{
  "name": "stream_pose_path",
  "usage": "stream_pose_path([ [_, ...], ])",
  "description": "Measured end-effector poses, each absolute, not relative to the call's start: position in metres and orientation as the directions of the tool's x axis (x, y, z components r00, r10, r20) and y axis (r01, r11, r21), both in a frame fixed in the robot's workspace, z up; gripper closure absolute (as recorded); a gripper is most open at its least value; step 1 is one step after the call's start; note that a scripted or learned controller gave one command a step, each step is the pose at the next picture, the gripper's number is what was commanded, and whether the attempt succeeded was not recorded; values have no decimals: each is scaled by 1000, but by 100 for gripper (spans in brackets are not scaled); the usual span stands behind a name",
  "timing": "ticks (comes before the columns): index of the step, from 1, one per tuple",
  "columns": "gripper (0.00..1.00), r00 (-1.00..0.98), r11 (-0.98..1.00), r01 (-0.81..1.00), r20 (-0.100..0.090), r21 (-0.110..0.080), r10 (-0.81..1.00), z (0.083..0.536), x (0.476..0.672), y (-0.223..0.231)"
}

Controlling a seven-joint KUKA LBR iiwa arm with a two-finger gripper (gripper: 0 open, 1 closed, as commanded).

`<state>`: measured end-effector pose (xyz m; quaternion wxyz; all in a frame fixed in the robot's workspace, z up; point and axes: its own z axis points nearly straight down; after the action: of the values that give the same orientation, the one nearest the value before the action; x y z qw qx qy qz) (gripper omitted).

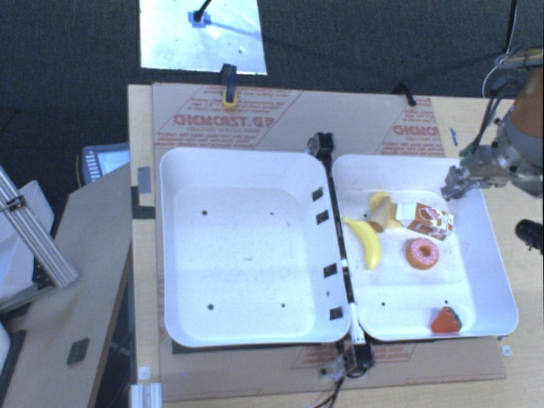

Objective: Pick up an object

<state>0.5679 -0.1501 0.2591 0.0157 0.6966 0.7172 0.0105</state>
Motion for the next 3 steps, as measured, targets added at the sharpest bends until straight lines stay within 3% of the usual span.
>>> stream_pose_path([
  [1,100,-7,7,1000,-3,8,1000,237,653,-170],
  [2,100,0,0,1000,-3,7,1000,245,670,-209],
  [3,100,-8,8,1000,-5,8,1000,256,670,-206],
])
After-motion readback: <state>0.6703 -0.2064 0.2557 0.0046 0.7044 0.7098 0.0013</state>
